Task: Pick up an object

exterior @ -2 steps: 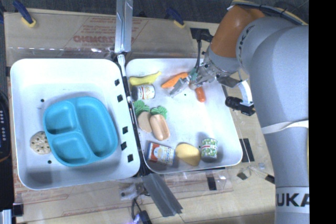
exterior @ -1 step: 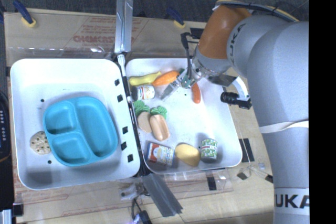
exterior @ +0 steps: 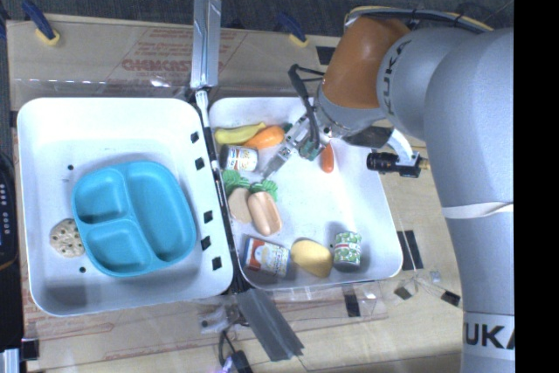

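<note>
From the overhead camera, the grey arm (exterior: 454,100) reaches in from the right, its orange band above the wrist, and the hand (exterior: 293,148) hangs over the right bin (exterior: 376,196) near its far edge. Whether anything sits between the fingers I cannot tell, nor how wide they stand. Just beside the hand lie a banana (exterior: 238,134) and an orange carrot (exterior: 267,137) at the far left corner, with a small can (exterior: 242,159) below them. A second small carrot (exterior: 327,158) lies just right of the hand. Mid-bin, a hot dog (exterior: 263,211) rests by green leaves (exterior: 236,183). Along the near edge: a can (exterior: 266,257), a lemon (exterior: 311,257), a green-labelled can (exterior: 348,248). The left bin (exterior: 39,188) carries a blue divided tray (exterior: 133,216) and a cracker (exterior: 63,237).
</note>
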You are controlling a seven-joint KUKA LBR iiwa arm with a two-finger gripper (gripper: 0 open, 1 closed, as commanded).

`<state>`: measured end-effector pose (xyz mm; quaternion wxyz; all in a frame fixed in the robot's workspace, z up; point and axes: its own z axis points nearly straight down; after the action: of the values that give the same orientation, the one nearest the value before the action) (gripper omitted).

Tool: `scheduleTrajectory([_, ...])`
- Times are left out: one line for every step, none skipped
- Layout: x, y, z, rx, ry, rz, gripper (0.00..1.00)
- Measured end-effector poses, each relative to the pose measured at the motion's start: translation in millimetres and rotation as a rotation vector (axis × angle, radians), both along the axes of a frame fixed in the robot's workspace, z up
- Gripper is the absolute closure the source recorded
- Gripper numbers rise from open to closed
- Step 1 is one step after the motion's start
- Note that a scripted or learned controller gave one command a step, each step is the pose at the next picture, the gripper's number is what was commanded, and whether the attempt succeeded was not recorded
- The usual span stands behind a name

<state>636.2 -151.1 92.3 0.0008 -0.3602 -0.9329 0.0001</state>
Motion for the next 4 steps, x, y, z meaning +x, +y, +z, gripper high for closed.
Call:
scheduleTrajectory([-16, -16, -1, -0.001, 0.005, -0.602, 0.0])
scheduleTrajectory([-91, 20, -1, 0.0, 0.001, -0.427, 0.0])
scheduleTrajectory([21, -40, 0, -0.001, -0.002, -0.469, 0.0])
scheduleTrajectory([21, -5, 0, 0.0, 0.002, -0.349, 0.0])
